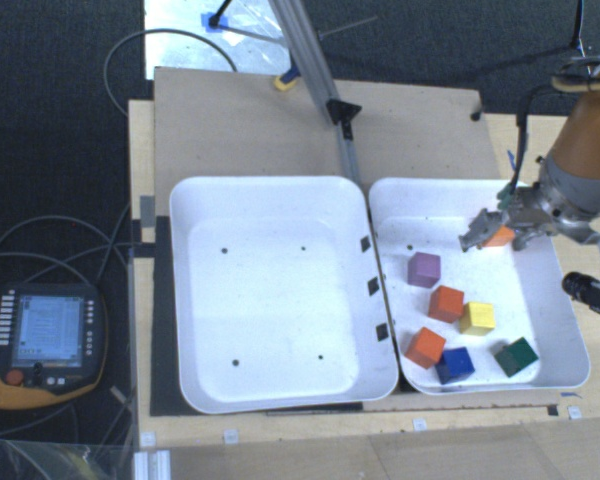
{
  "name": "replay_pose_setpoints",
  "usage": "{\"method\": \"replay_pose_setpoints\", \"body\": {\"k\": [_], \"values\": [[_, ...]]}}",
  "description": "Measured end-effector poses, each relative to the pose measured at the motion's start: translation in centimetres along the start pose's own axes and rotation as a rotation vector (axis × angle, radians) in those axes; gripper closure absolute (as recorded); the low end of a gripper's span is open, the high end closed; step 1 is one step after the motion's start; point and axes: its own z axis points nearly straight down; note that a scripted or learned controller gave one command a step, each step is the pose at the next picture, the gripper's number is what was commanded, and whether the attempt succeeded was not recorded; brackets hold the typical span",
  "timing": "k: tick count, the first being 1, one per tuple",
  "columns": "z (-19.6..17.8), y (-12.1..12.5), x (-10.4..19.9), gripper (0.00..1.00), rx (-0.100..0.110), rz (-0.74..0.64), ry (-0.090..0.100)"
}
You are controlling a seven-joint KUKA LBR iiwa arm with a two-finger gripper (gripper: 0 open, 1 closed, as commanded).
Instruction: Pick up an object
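Observation:
In the right bin (570, 368), my gripper (496, 230) hangs over the upper middle, at the end of the arm reaching in from the right. A small orange block (499, 237) peeks out directly under it, partly hidden by the gripper's body. Whether the block is gripped or just lies beneath cannot be made out. Lower in the same bin lie a purple block (424, 268), an orange-red block (446, 303), a yellow block (477, 317), a second orange block (426, 346), a blue block (455, 364) and a green block (517, 356).
The left bin (270, 193) stands beside the right one, their rims meeting along a divider with black clips (373, 286). A slanted metal pole (310, 48) crosses the back of the bench. A teach pendant (40, 343) lies off the bench at the left.

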Motion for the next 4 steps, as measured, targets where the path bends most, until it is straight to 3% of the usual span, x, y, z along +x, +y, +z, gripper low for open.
{"method": "replay_pose_setpoints", "body": {"k": [1, 2, 3, 4], "values": [[0.0, 0.0, 0.0, 0.00, -0.001, 0.001, 0.000], [4.9, 0.5, 0.9, 0.00, 0.004, 0.000, 0.000], [9.6, 0.1, 1.7, 0.00, -0.005, 0.002, 0.002], [9.6, 0.6, 1.5, 0.00, -0.022, 0.002, -0.005]]}}
